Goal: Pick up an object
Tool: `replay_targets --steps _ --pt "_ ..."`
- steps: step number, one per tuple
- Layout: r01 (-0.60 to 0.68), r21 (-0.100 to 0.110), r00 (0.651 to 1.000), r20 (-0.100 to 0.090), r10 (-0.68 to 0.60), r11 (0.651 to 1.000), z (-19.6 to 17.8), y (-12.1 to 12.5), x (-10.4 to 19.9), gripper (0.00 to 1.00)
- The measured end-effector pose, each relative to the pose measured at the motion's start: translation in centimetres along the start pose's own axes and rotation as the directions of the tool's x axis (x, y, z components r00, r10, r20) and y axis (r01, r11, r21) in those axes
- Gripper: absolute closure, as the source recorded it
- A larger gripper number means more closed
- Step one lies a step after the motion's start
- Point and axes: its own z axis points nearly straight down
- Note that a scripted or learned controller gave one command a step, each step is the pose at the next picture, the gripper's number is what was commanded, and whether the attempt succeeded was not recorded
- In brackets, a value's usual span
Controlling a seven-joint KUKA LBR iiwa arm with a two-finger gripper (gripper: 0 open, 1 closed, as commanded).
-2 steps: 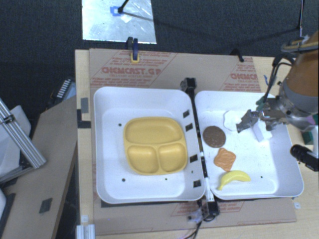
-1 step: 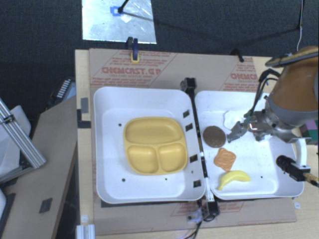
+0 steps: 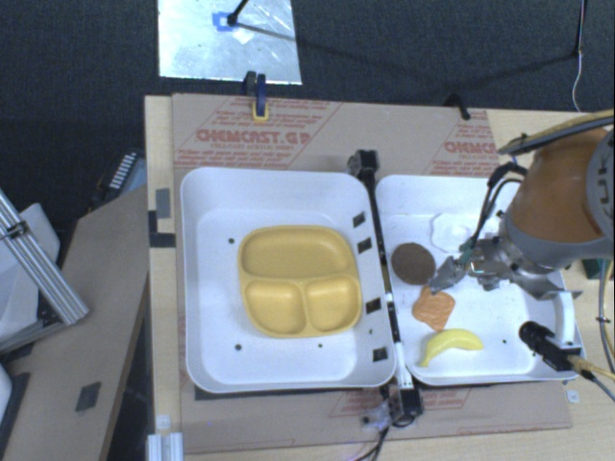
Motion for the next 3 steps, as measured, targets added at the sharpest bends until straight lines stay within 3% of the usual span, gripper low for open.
replay_targets --steps 1,2,3 --pt "0.001 0.001 1.000 -0.001 -0.001 1.000 6.2 -0.4 0.3 0.00" --pt "0.001 -0.007 1.000 0.002 -0.001 1.000 4.8 -0.2 0.3 1.00" --pt "0.003 -0.011 1.000 0.002 -0.003 1.000 0.5 0.3 0.3 1.00"
